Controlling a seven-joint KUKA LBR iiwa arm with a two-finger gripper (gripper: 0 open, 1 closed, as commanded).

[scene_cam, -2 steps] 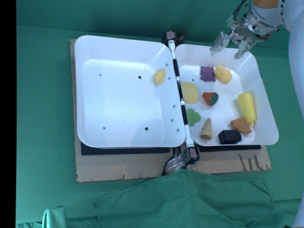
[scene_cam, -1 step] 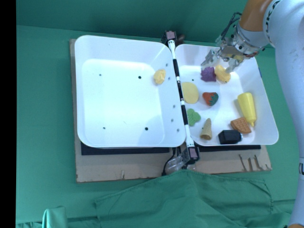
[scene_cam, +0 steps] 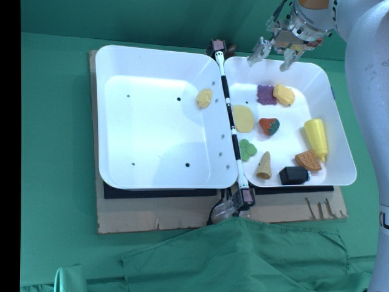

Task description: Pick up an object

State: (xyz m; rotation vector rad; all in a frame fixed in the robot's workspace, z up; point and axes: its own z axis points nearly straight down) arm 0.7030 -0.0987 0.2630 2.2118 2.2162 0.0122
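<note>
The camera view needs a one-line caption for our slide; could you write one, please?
Open gripper poised above the toy-filled right bin; left bin holds one yellow toy.

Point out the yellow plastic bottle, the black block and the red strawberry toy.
Yellow plastic bottle (scene_cam: 316, 137): camera view, middle of its body.
Black block (scene_cam: 294, 175): camera view, centre of its top face.
Red strawberry toy (scene_cam: 268, 126): camera view, centre of the red flesh.

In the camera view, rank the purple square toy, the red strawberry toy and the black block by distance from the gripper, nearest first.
Measured from the gripper, above the right bin's far edge:
1. Purple square toy, at the far end of the right bin.
2. Red strawberry toy, mid-bin.
3. Black block, by the bin's near edge.
</note>
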